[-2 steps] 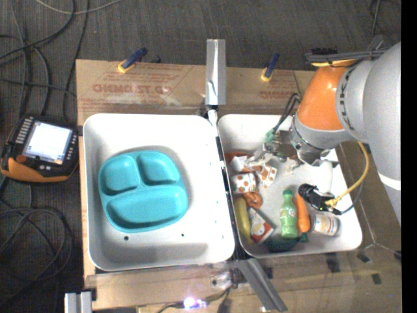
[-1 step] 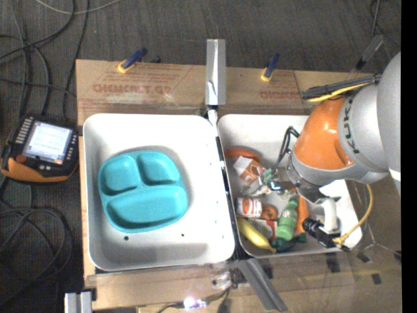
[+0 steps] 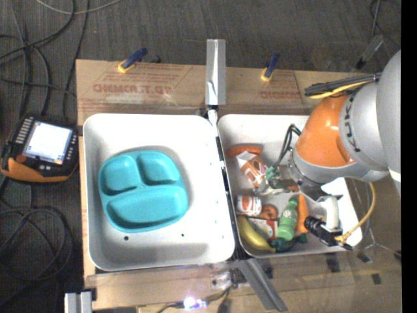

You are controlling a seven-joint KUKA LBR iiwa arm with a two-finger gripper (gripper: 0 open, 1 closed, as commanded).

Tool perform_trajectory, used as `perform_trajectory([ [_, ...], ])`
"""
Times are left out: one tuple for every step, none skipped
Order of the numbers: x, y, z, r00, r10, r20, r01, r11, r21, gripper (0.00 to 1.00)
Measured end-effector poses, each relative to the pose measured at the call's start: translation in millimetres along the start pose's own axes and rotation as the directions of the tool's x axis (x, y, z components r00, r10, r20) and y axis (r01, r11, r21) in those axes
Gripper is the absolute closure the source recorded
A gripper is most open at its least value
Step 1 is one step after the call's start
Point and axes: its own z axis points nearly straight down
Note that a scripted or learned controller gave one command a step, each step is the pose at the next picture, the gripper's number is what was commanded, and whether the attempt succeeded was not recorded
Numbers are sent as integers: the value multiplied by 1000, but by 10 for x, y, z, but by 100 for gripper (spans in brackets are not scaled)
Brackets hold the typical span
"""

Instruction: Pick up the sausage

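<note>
Orange-red sausage (image 3: 244,151) lying at 11 o'clock in right bin (image 3: 225,175), clear of clutter. Claw (image 3: 281,175) poised just beside, at its 4 o'clock; finger state indeterminate.

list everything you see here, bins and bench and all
white bins: 2, white, side by side on the bench
divided plate: 1, turquoise, in the left bin
sausage: 1, reddish orange, upper left of the right bin
banana: 1, yellow, lower left of the right bin
bottle: 1, green, lower middle of the right bin
carrot: 1, orange, beside the bottle
small packages: about 2, white and red, right bin
clamps: 2, blue and yellow, on the cardboard at the back
pendant: 1, orange and black, left of the bins
arm: 1, grey and orange, over the right bin
</note>
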Motion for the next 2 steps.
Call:
perform_trajectory([
  [-312,-408,32,971,-240,-5,240,971,11,100],
  [617,-290,-1102,921,-390,-9,390,921,13,100],
])
